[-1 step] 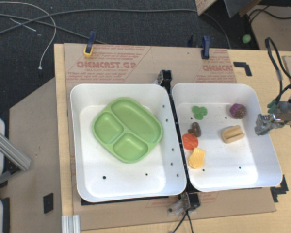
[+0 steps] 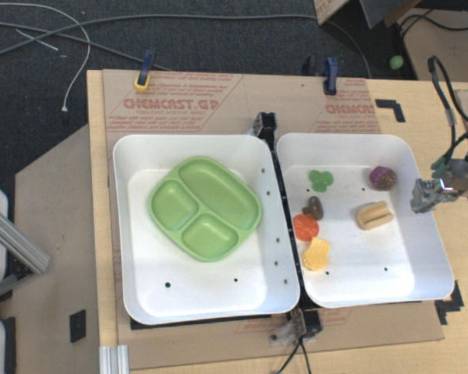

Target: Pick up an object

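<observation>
Five small objects lie in the right bin (image 2: 390, 283), all loose on its white floor: one green clover-shaped piece (image 2: 320, 181) near the back, one purple ball (image 2: 383, 178) towards the back right corner, one tan bread-like block (image 2: 374, 214) in the middle, one small brown lump (image 2: 314, 207) by the left wall, one red-orange piece (image 2: 306, 227) touching it just in front, and one yellow ridged piece (image 2: 316, 254) just in front of that. That makes six. The gripper (image 2: 426, 192) sits at the bin's right rim, near the purple ball and the tan block but touching neither; whether it is open or closed cannot be told. The left bin (image 2: 140, 279) holds one green divided tray (image 2: 205, 207) with three compartments. Two clamps (image 2: 144, 70) pin the cardboard sheet (image 2: 210, 104) at the back.
</observation>
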Available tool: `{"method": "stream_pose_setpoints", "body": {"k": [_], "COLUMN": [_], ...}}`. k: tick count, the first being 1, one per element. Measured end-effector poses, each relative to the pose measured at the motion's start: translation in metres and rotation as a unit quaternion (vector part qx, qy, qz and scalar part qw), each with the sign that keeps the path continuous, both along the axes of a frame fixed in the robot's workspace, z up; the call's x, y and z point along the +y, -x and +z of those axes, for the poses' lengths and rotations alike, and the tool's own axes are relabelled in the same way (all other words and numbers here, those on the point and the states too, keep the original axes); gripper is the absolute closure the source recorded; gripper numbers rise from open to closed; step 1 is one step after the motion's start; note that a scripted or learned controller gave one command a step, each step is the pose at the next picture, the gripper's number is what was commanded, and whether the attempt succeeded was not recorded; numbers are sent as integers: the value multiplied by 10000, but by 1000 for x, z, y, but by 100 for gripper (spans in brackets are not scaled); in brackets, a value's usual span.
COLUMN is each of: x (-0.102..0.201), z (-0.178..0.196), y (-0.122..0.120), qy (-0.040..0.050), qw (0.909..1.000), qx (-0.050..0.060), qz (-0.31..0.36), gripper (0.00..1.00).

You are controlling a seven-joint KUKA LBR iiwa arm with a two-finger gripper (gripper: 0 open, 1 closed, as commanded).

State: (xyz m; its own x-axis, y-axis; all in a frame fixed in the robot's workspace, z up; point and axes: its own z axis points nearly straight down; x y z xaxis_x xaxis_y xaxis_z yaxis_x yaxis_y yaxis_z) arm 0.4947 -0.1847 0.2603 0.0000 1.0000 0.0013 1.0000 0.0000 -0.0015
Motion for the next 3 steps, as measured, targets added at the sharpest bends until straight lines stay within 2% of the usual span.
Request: {"method": "stream_pose_setpoints", "body": {"k": [1,3], "x": [-8,2], "z": [-48,-139], "y": [-4,-3], "qy": [-9,-13], "qw": [10000,10000], "qx": [24,24], "qz": [-6,-3], "gripper": [0,0]}}
